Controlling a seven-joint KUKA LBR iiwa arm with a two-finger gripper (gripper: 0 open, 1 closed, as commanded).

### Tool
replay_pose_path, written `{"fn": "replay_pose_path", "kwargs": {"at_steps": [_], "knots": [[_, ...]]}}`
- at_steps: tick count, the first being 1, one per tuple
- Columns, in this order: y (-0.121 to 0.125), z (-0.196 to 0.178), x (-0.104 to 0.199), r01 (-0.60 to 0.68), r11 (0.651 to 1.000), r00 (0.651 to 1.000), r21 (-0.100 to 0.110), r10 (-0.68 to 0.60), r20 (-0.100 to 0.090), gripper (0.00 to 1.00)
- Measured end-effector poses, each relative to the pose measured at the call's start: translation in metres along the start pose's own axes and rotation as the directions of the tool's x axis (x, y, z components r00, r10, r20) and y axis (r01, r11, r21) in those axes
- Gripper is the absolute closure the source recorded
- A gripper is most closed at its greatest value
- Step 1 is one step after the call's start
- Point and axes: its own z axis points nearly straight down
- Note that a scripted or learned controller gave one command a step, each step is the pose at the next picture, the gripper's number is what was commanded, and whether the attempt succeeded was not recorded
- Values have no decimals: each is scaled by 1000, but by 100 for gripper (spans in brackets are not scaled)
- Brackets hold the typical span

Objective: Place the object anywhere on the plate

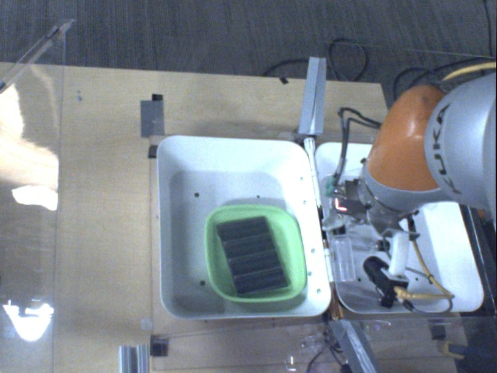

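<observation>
Dark ribbed block [250,256] is found lying flat on the green plate [212,239], well inside its rim and filling much of its middle, with its ridges running across its short side and its long side turned slightly off the bin's walls.

At the far left, the pale wooden bench [93,208] is marked by bright patches of glare. A small grey bracket [153,117] is fixed to the bench just beyond the far left corner of the left bin [177,200]. The green plate is set in the near right part of this bin, close to its right wall, while the bin's white floor is left bare along the left and far sides.

A grey post [314,92] is seen at the far end of the seam where the two bins meet. The right bin [449,243] is largely covered by the arm [466,138], whose orange band [404,142] is held above the bin's left half. The gripper [346,222] is carried low under the wrist, just inside the right bin's left wall and apart from the plate and block. Nothing is seen held by it, and whether it is set wide or narrow cannot be told, since it is hidden by the wrist.
</observation>
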Motion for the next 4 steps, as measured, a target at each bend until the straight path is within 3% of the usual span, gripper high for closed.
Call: {"fn": "replay_pose_path", "kwargs": {"at_steps": [1,2,3,4], "knots": [[0,0,0,-1,1000,1000,0,1,0,0],[2,-11,1,5,1000,1000,-5,-5,-1,100],[16,-126,-61,187,982,982,-7,-187,3,100],[-7,-21,-17,351,936,936,0,-351,0,100]]}}
